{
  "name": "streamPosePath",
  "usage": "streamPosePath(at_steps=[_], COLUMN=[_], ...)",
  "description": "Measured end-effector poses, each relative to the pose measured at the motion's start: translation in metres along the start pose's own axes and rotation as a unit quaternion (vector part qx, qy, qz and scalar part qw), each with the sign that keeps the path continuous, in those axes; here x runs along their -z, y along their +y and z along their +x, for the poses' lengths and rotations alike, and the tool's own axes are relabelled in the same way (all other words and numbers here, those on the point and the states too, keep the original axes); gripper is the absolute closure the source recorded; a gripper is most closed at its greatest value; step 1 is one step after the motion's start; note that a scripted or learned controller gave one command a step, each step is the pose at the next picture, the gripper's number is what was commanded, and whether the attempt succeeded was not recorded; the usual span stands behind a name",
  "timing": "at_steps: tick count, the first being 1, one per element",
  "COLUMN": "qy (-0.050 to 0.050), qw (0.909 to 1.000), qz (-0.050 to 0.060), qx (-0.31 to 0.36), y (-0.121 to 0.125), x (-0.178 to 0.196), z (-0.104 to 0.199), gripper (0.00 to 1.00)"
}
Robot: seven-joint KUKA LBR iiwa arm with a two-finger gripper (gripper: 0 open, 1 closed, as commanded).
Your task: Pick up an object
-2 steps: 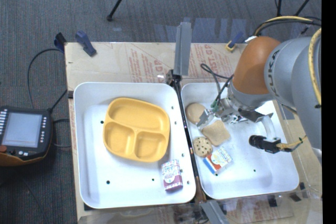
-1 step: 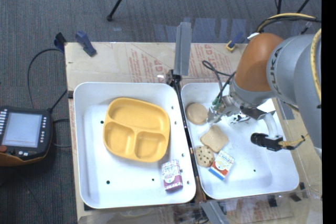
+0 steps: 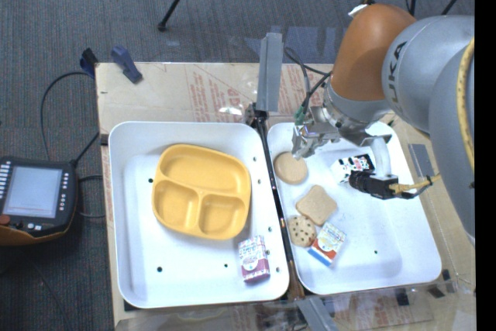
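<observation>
The pincer [image 3: 301, 147] hangs just above the round cookie [image 3: 291, 168] by the right bin's [image 3: 403, 260] left wall, finger spread impossible to tell, with bare floor toward its right.

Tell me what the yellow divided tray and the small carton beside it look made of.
Yellow tray: likely moulded plastic, matte with a soft sheen, rounded seamless compartments. Small carton: looks like printed coated paperboard, with folded edges and glossy graphics, though it is too small to be sure.

Dark grey carpet [image 3: 194, 4] surrounds the counter [image 3: 178, 89]; left of it a handheld control pendant [image 3: 35, 198] lies, cabled.
</observation>
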State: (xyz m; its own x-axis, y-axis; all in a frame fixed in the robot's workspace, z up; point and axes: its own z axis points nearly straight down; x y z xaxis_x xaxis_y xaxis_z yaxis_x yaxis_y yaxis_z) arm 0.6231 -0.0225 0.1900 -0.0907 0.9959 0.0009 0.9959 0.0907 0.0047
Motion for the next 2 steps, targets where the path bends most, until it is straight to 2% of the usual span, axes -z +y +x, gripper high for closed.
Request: streamPosePath(at_steps=[1,2], qy=[-0.001,0.000], qw=[0.9947,0.9975], qz=[0.004,0.005], qx=[-0.103,-0.070], y=[-0.002,-0.067], x=[-0.004,-0.004], z=[-0.010,-0.002], gripper=[1.00,1.00])
